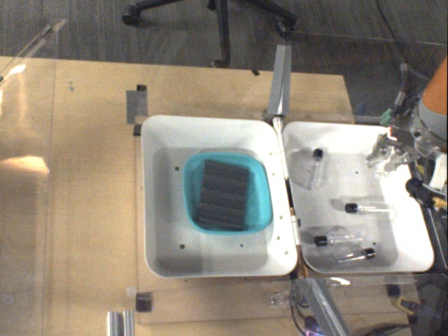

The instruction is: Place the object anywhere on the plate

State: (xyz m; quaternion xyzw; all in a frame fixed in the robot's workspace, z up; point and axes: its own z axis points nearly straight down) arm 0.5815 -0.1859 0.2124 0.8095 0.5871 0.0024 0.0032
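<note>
A pale wooden bench (70, 208) fills most of the frame, with grey carpet along the top and the black legs of an office chair (217, 9) at upper centre.

Two shallow white bins sit side by side on the bench. The left bin (157, 250), in the middle of the frame, holds one teal plate (262, 201) with rounded corners, and on that plate lies one dark grey ribbed block (224, 194), roughly centred and slightly turned.

A metal bar (281, 82) runs down from above to the seam between the two bins.

The right bin (413, 254) holds clear tubes with black caps; I count four. One tube (315, 165) stands nearly upright in the picture at the bin's upper left. A second tube (365, 206) lies across the middle. The third tube (336, 239) and the fourth tube (353, 255) lie close together along the lower part of the bin. All four are in the right bin, well apart from the plate.

At the right edge, the gripper (387, 152) hangs over the upper right part of the right bin, with the arm's orange band (437, 93) above it. I cannot tell how its grip stands, and I see no tube in it.
</note>
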